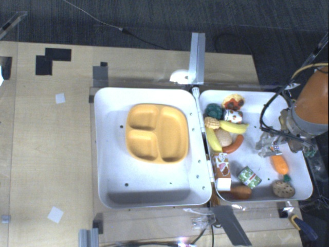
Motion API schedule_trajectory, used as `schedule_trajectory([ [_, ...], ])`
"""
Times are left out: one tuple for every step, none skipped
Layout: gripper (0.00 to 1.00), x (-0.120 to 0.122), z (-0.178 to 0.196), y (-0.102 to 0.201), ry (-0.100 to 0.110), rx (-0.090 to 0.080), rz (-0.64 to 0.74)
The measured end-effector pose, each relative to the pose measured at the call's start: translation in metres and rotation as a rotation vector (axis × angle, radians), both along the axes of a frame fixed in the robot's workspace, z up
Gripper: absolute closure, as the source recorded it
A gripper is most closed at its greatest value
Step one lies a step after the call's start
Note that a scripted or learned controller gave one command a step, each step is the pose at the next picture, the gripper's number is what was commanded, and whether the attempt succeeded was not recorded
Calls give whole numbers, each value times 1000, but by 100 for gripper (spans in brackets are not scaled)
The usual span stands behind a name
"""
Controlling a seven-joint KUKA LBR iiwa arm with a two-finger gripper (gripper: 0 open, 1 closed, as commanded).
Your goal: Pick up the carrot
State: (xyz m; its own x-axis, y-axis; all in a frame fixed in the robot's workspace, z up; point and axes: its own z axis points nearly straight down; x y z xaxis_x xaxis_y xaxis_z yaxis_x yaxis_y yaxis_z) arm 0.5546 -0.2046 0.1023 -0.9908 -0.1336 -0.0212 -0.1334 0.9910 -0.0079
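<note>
Carrot [279, 164] lies unlifted on the floor of the right bin [303, 189], gripper [271, 147] hovering just beside it, finger spread cannot be told; pickup remains.

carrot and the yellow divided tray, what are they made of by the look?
Carrot: likely molded plastic toy food; uniform saturated orange, smooth surface, green stub at one end. Yellow tray: probably matte plastic; one even colour, soft rounded compartment ridges, no strong glare. Both are guesses from appearance.

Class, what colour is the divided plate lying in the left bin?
Yellow-orange, seen best in the camera view: the divided plate in the left bin.
</note>
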Motion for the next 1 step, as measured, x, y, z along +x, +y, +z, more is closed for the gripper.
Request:
schedule_trajectory([
  [100,-52,-12,-1,4,-6,317],
])
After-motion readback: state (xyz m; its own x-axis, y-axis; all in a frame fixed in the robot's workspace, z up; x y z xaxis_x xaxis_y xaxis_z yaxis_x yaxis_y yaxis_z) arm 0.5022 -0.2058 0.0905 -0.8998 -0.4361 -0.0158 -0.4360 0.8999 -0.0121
